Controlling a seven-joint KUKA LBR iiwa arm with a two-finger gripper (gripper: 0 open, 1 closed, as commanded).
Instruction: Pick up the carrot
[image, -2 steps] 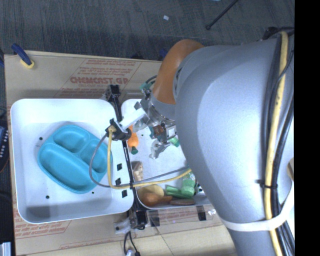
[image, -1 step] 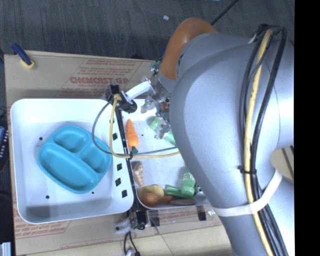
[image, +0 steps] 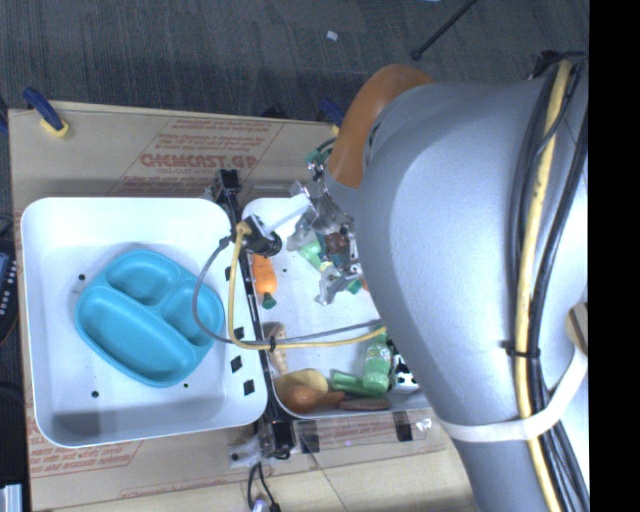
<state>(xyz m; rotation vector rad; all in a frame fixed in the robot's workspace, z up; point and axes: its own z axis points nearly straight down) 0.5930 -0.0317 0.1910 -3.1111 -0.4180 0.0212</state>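
The carrot (image: 263, 277), short and orange with a green tip at its near end, lies in the right bin (image: 262, 212) close to the wall it shares with the left bin. My gripper (image: 331, 258) hangs over the right bin, just right of the carrot and apart from it. A green thing shows at the gripper's metal parts, and I cannot make out what it is. The big grey arm hides most of the right bin.
The left bin (image: 50, 300) holds a blue divided plate (image: 145, 315). At the right bin's near end lie a green bottle (image: 372, 368), a yellow-brown piece (image: 305, 385) and a small black-and-white thing (image: 401, 375). A yellow cable (image: 232, 300) loops across the divider beside the carrot.
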